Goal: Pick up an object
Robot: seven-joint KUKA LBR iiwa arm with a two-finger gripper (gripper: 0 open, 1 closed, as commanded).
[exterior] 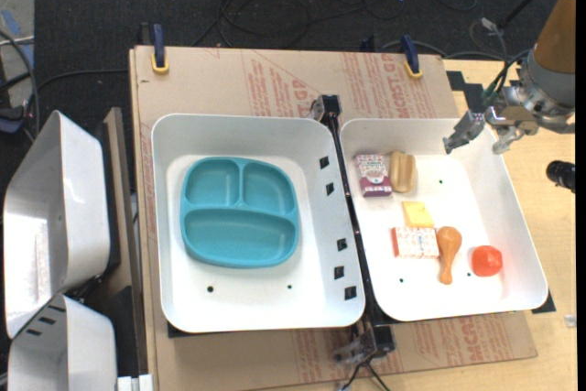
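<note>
My gripper [482,134] hangs over the far right rim of the right bin [476,298], its two fingers spread open with nothing between them. In that bin lie a maroon and white carton [373,174], a tan bread roll [403,171], a yellow block [417,214], a white and red packet [416,242], a brown drumstick [448,251] and a red-orange ball [486,260]. All of them sit nearer the camera than the gripper, and left of or below it.
The left bin [174,288] holds a blue divided plate [240,211]. A black hinge strip [341,197] runs between the two bins. White containers [55,215] stand off the bench at the left. Cables lie on the dark floor behind.
</note>
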